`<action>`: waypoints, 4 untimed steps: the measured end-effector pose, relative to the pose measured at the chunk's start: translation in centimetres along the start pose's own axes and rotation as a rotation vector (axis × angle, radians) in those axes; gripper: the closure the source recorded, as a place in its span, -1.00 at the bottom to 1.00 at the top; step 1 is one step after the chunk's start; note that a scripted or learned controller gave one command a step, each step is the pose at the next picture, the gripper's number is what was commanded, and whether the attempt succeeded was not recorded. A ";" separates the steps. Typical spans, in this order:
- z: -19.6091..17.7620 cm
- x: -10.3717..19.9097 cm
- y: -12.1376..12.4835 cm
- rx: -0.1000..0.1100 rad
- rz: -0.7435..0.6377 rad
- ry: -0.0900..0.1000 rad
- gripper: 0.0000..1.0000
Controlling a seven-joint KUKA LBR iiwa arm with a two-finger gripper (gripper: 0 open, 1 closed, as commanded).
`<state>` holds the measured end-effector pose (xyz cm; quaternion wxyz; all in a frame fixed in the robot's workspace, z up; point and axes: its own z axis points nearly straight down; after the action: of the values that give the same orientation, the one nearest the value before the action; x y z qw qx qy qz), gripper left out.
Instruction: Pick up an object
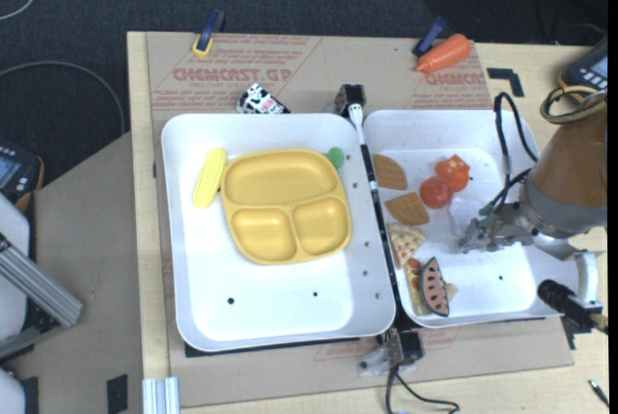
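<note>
Positioned low inside the right bin (pixel 502 127), the hand (pixel 480 235) sits at the end of the grey arm (pixel 570 180), which enters from the right edge. Whether the hand is apart or together cannot be told at this resolution, and no object is seen between its tips.

Right bin contents: two red tomatoes (pixel 444 182) touching each other near the centre, just left of the hand; two brown bread-like pieces (pixel 398 190) along the left wall; a pizza slice (pixel 407 241) below them; a watermelon slice (pixel 435 287) near the front left corner.

Left bin (pixel 183 238) contents: a yellow three-compartment tray (pixel 282 205), a corn cob (pixel 209 177) touching its left side, and a small green item (pixel 335 156) at its upper right corner.

On the worktop (pixel 145 113) behind the bins: an orange carrot (pixel 444 53), a yellow-and-blue clip (pixel 206 36), and a black-and-white toy (pixel 261 100).
</note>
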<state>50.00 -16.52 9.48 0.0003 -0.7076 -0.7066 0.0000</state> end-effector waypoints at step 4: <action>-14.1 3.4 2.8 -0.006 -0.008 -0.001 1.00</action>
<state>52.81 -13.10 23.53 -0.0020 -0.7049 -0.7093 -0.0019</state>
